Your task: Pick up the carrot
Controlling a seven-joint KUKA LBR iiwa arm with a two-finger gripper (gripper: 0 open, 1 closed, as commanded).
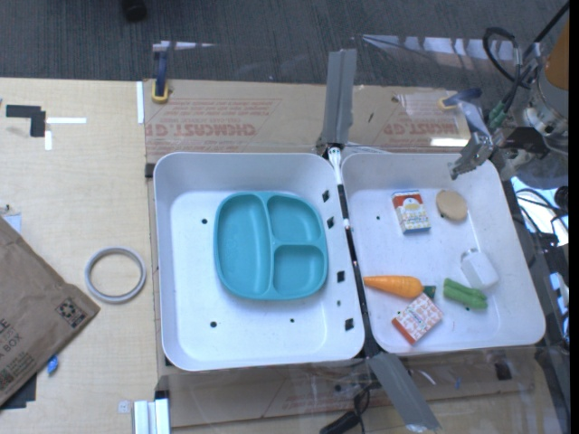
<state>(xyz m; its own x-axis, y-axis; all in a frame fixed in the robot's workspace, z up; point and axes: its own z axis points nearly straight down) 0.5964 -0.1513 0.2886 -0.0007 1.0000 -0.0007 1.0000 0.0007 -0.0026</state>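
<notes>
The carrot (394, 285) is orange with a small green stub at its right end. It lies flat near the front left of the right bin (384, 183), close to the wall between the two bins. My gripper (470, 156) hangs over the bin's far right corner, well behind and to the right of the carrot, with nothing seen in it. The arm comes in from the upper right with cables around it.
Sharing the right bin are a small carton (412, 212), a tan round piece (451, 205), a white block (479, 268), a green vegetable (465, 294) and a small packet (417, 318) just in front of the carrot. The left bin (181, 269) holds a teal divided plate (270, 244). A tape ring (115, 272) lies on the bench.
</notes>
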